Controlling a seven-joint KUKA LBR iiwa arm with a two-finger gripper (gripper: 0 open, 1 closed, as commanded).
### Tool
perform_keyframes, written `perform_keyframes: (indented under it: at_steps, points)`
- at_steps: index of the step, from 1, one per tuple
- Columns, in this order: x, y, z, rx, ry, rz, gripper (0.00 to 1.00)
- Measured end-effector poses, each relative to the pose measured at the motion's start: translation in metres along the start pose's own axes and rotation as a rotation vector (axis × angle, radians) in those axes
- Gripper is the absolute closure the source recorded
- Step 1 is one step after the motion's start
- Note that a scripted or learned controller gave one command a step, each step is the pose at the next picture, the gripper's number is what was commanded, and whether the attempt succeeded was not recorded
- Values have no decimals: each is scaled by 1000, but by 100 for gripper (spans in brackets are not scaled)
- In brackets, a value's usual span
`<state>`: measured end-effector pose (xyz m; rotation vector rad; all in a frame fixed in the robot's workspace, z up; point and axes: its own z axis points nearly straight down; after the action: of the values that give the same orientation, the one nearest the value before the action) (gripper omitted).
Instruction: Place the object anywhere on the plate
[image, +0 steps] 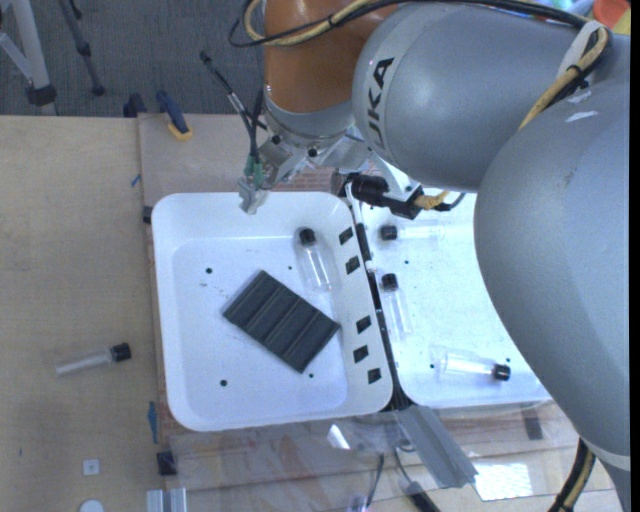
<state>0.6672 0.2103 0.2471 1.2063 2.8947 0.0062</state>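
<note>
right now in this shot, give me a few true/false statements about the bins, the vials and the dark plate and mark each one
1. The dark ribbed plate lies in the left bin. True.
2. A clear vial rests on the plate. False: it lies on the bin floor beside the plate, toward the far right corner.
3. A vial lies on the bench outside the bins. True, left of the left bin.
4. The gripper is down over the plate. False: it sits at the left bin's far rim, away from the plate.
5. The right bin has a vial in it. True.
</note>
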Motion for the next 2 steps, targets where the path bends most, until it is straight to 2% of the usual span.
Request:
perform_keyframes:
  at_steps: [1,2]
  points:
    - [4,-5,-3,4,3,-134,100]
    - [4,-4,-14,-1,1,-135,100]
